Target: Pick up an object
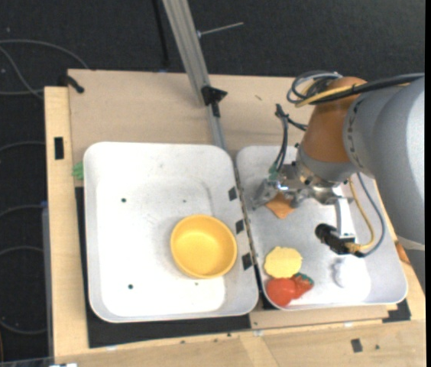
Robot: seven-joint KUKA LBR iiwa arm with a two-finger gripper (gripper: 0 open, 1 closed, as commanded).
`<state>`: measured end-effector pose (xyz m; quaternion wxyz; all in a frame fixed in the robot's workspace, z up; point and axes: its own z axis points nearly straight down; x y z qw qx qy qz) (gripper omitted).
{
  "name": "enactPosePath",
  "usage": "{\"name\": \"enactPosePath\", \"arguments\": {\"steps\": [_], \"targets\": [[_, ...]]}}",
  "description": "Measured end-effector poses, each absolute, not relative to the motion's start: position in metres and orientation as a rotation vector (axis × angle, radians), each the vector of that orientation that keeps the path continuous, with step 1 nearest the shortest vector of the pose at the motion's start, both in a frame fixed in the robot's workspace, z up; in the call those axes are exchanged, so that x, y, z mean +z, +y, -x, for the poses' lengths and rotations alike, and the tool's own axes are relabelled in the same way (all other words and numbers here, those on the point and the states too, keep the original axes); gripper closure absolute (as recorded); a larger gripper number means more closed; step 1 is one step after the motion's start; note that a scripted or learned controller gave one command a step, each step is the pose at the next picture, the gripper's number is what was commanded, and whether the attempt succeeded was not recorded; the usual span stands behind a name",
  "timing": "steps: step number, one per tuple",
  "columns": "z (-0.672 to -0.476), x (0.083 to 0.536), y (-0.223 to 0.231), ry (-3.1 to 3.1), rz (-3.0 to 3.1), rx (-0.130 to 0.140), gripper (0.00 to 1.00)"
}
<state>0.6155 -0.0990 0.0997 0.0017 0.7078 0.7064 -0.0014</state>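
orange block [280,208]: mostly hidden under wrist — only a corner shows
right bin [387,285]: far side covered by arm [387,151]
fingers: too dark to read

**Room and obstacles across the two bins**

Most of the left bin [124,182] is left bare; only its near right corner is taken by a yellow bowl [203,245]. The right bin [387,281] is crowded: its far half is covered by the arm [338,140], and its near left corner by a yellow piece [283,261] and a red piece [283,290]
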Motion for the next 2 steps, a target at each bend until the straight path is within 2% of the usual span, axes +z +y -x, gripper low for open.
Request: {"name": "enactPosePath", "arguments": {"steps": [1, 2], "targets": [[-0.617, 0.114, -0.099, 2.21, -2.226, 0.005, 1.0], [-0.626, 0.175, -0.099, 2.221, -2.215, 0.008, 1.0]]}}
